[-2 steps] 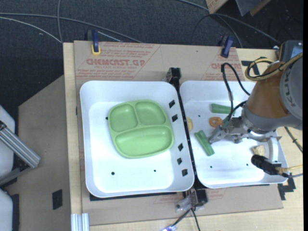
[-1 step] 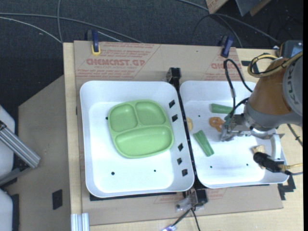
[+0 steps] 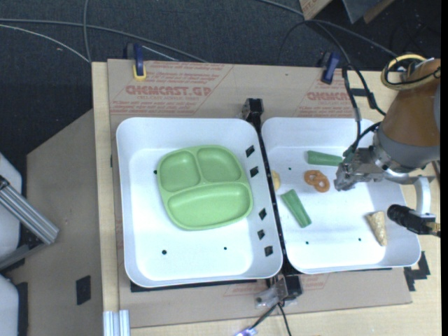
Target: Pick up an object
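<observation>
The pincer is seen low over the right bin, near its far right part; whether it is open or closed cannot be told, and nothing is seen gripped. Just to its left a pretzel lies, and a green block is found slightly beyond that, close to the pincer. A second green block lies nearer and to the left. A tan wedge rests nearer and to the right. Well to the left, a green tray is held in the left bin.
</observation>
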Motion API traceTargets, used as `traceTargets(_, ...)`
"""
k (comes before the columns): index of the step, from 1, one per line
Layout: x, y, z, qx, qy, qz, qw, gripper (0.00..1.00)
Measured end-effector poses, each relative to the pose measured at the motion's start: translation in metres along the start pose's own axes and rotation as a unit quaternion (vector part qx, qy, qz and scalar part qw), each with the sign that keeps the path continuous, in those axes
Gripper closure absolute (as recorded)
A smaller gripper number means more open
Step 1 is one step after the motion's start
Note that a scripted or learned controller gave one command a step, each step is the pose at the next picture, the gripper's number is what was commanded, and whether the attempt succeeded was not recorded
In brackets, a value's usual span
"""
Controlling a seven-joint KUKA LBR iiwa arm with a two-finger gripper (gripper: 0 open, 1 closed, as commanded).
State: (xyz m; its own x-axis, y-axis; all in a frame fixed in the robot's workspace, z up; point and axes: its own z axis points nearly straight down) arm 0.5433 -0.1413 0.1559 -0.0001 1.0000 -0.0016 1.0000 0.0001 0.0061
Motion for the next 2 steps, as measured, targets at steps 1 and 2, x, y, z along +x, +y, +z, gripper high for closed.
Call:
traceTargets(1,0.0,0.002,-0.054,0.0,0.0,0.0,1.0,1.0)
traceTargets(2,0.055,0.003,-0.068,0.002,0.001,-0.003,1.0,1.0)
